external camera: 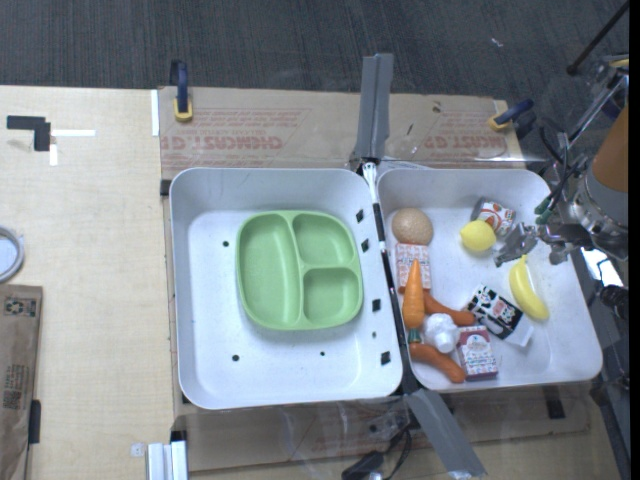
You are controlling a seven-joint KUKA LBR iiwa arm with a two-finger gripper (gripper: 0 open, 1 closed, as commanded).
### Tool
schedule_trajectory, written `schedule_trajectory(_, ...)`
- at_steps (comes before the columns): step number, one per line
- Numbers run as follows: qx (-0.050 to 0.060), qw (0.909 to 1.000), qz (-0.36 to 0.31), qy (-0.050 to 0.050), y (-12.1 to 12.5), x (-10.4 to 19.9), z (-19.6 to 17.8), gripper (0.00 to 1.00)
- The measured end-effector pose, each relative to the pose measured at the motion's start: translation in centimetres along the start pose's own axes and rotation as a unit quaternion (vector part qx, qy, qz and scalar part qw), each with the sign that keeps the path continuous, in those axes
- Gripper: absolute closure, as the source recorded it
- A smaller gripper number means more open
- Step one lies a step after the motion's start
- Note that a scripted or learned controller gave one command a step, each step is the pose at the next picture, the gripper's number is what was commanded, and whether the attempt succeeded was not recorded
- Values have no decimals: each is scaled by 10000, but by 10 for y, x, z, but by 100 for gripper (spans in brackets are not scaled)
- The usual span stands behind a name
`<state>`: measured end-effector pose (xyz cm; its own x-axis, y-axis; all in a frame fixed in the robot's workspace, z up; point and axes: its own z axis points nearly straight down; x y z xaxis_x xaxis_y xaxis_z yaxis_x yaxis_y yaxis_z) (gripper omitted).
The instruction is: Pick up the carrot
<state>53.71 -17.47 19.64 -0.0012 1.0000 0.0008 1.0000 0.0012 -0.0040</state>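
Against the dividing wall of the right-hand bin (560, 368), the carrot (413, 290) lies with its long axis running roughly toward and away from the camera, pointed end uppermost in the picture. Just past that tip from the carrot sits a brown ball (411, 226); a white lump (438, 326) touches its lower side. The end effector (527, 238) hangs well to the carrot's right, beside the banana (527, 290). I can't tell whether it's open or gripping anything. It must travel left.

divided plate (298, 268) in the left bin (195, 298); carrot (413, 294), banana (527, 289) and lemon (478, 236) in the right bin (570, 353)
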Motion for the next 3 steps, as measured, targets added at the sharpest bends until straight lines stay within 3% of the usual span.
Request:
schedule_trajectory(1,-5,9997,250,-2,21,38,104,0)
schedule_trajectory(2,-7,10000,-90,-5,-20,109,6,0)
schedule_trajectory(3,2,9962,-870,-1,-59,92,7,0)
